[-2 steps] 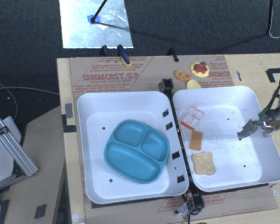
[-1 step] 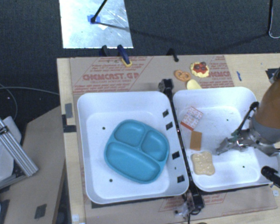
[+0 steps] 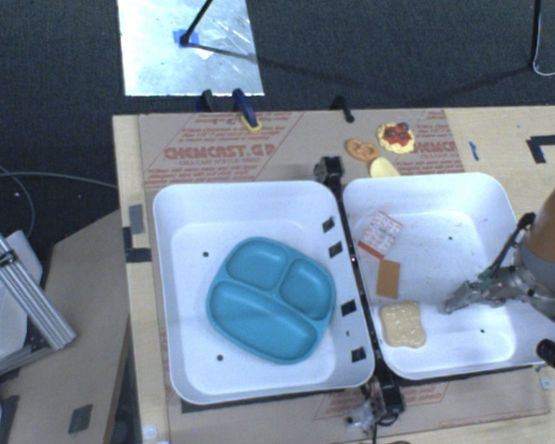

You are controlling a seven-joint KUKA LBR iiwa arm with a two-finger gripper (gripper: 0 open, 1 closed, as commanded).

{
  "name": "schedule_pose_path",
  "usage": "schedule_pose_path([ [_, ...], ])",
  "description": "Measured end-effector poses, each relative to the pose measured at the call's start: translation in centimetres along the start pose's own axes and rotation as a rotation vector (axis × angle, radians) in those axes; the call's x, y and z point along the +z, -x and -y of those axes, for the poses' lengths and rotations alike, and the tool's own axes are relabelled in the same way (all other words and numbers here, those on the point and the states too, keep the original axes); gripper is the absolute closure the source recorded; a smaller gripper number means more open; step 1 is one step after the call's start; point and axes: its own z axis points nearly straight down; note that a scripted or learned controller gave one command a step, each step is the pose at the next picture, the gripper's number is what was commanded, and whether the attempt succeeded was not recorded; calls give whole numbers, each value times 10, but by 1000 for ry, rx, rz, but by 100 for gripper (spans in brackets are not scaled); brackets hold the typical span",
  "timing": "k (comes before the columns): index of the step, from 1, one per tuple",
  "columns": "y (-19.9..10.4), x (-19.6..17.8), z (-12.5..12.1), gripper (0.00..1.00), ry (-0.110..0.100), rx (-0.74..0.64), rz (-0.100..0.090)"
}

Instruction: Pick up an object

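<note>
claw [image 3: 454, 301]: sitting low in the right bin, coming in from 3 o'clock. Honestly can't tell if it's released or clenched, the tip is just a dark blurry wedge from up here. Nothing looks caught in it.
arm [image 3: 553, 251]: grey, reaching in over the bin's 3 o'clock wall.
toast [image 3: 403, 324]: pale slab on the bin floor, at about 8 o'clock from the claw, near but apart. Closest pickable thing, I'd say.
brown card [image 3: 388, 278]: flat tan rectangle at 10 o'clock from the claw, just above the toast.
red packet [image 3: 378, 233]: white and red patterned piece, further out at 11 o'clock, by the bin's left wall.
right bin [image 3: 473, 350]: white, holds all three of the above.
left bin [image 3: 188, 363]: off at 9 o'clock, well apart, with a blue plate [image 3: 271, 299] in it.
toy food [image 3: 385, 144]: few bits on the bench beyond the bins at 12 o'clock, not reachable candidates imo.
step: looks like the approach, nothing grabbed yet.
next move: my guess is slide toward 8 o'clock, get squarely over the toast, then come down on it. It lies flat, so getting a grip on the edges could be fiddly.
</note>
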Motion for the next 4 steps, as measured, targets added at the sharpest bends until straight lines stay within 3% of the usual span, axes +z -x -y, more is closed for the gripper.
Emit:
schedule_pose_path([
  [1, 1, 2, -64, 0, -3, -3, 4],
  [2, -67, -1, -146, 0, -4, -10, -3],
  [3, 4, 4, -147, 0, -6, 4, 3],
  [4, -25, 0, -17, 0, -4, 4, 4],
])
